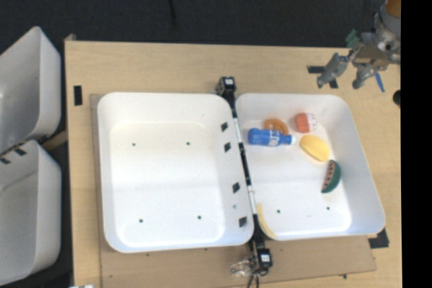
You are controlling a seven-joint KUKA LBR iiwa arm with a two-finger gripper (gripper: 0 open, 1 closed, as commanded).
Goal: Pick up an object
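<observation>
The claw [345,76] is hanging over the tabletop [169,67] just beyond the far rim of the right bin [361,165], its two fingers spread apart and gripping nothing. The objects are lying well below it inside that bin: a blue bottle [269,138] on its side, an orange round piece [275,125] touching it, a red-and-white piece [305,122], a yellow lemon-like piece [315,148], and a watermelon slice [331,177] nearer the front. The left bin [108,172] is sitting alongside.
</observation>
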